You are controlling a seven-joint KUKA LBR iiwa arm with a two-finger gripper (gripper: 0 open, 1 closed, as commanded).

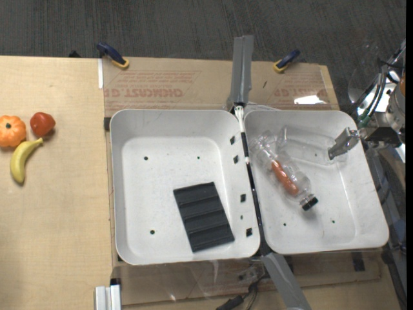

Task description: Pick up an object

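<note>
A clear plastic bottle [284, 170] lies on its side in the right bin [361, 231], slanting from that bin's upper left toward its middle, with a dark cap at its lower end and an orange patch showing through its body. Just beside it, toward the far right of the same bin, lies more clear plastic [310, 148], hard to make out against the white floor. The pincer [342, 143] hangs over the upper right part of this bin, a grey metal piece pointing down and left, near the clear plastic; whether its fingers are apart or together I cannot tell, and nothing is seen held in it. The arm [387, 102] enters from the right edge behind it. In the left bin [129, 237] a dark ribbed rectangular block [203, 216] rests flat, tilted, in the lower right part of the bin floor. The two bins sit side by side, joined along a middle seam, on a sheet of brown cardboard [155, 86] held at its far edge by two blue and yellow clamps [113, 55]. On the bare desk [51, 237] well to the left lie an orange fruit [11, 132], a red fruit [42, 124] touching it, and a yellow banana [22, 159] just below them.
</note>
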